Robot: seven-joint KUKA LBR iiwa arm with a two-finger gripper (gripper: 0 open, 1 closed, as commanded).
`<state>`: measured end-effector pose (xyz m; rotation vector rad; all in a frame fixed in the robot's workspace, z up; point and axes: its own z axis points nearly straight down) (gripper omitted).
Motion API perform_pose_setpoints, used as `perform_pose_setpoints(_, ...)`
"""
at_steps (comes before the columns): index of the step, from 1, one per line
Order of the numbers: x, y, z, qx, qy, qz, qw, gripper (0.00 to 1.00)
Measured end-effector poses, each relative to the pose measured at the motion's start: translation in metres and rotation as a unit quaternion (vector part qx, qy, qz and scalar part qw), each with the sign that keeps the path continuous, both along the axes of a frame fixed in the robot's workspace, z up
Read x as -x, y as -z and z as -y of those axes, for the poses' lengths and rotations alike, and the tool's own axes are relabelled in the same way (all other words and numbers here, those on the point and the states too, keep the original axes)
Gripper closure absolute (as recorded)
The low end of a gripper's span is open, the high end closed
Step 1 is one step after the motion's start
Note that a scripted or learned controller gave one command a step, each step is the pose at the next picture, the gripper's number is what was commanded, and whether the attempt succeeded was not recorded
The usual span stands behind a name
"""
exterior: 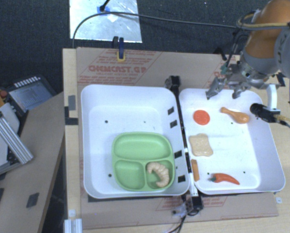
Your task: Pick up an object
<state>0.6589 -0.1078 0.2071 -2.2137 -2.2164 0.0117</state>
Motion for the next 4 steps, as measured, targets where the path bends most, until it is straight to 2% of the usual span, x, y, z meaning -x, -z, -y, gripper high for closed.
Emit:
perform_pose_setpoints(1,-0.002,-0.009,0.0,0.0005,-0.001,0.007,1.0,0.0)
perform_pose_setpoints(2,-0.005,0.035,0.007,0.001,0.0,0.006,1.0,0.0)
perform_pose_setpoints(3,-0.005,0.097,0.006,0.0008,0.0,0.006,1.0,0.0)
perform_pose_setpoints(4,-0.006,0.122,0.005,0.001,-0.001,0.007,1.0,0.0)
